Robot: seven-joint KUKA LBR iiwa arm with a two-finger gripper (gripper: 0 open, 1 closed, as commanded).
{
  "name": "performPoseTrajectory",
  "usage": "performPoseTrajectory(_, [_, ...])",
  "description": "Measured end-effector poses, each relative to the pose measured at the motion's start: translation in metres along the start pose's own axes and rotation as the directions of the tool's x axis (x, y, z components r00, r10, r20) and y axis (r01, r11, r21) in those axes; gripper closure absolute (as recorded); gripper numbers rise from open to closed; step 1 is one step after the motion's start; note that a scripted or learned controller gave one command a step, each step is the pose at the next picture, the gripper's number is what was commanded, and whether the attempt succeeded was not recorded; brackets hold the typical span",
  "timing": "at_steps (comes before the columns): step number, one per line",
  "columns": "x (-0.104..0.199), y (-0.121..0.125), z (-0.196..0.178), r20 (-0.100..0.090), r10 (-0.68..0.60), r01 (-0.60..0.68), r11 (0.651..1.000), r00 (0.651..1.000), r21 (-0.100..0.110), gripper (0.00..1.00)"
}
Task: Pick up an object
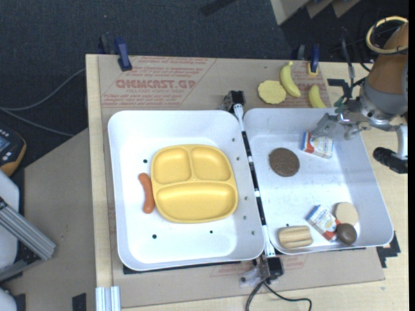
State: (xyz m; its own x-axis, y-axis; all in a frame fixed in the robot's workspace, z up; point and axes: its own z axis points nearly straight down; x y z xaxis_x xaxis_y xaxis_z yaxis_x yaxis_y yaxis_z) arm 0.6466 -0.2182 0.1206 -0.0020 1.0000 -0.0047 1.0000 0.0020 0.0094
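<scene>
Right now the hand (pixel 326 129) sits low over the far side of the right bin (pixel 363 193), directly above a small red-and-white packet (pixel 318 146) that lies flat on the bin floor. From here I cannot tell whether the hand is spread or closed, nor whether it touches the packet at all.

That packet looks like the likely pick. It is thin and probably slippery, so I'd judge a straight, centred descent to the floor matters, with the squeeze across its narrow side.

A brown round cookie (pixel 284 162) lies near it, apart enough not to interfere. The bin's far wall is close, which could crowd the hand.

The left bin (pixel 130 135) carries a yellow divided plate (pixel 193 183) with a sausage (pixel 147 192) beside it.
</scene>
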Motion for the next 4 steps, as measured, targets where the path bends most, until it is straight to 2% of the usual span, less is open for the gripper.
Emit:
performPoseTrajectory(1, [0.006,-0.103,0.038,-0.009,0.006,-0.006,1.000,1.000,0.021,0.00])
performPoseTrajectory(2, [0.065,-0.041,0.035,-0.004,-0.005,0.005,1.000,1.000,0.004,0.00])
performPoseTrajectory(3, [0.007,-0.002,0.035,-0.001,0.004,-0.004,1.000,1.000,0.003,0.00])
performPoseTrajectory(4, [0.010,-0.003,0.024,0.000,0.000,0.000,1.000,1.000,0.003,1.00])
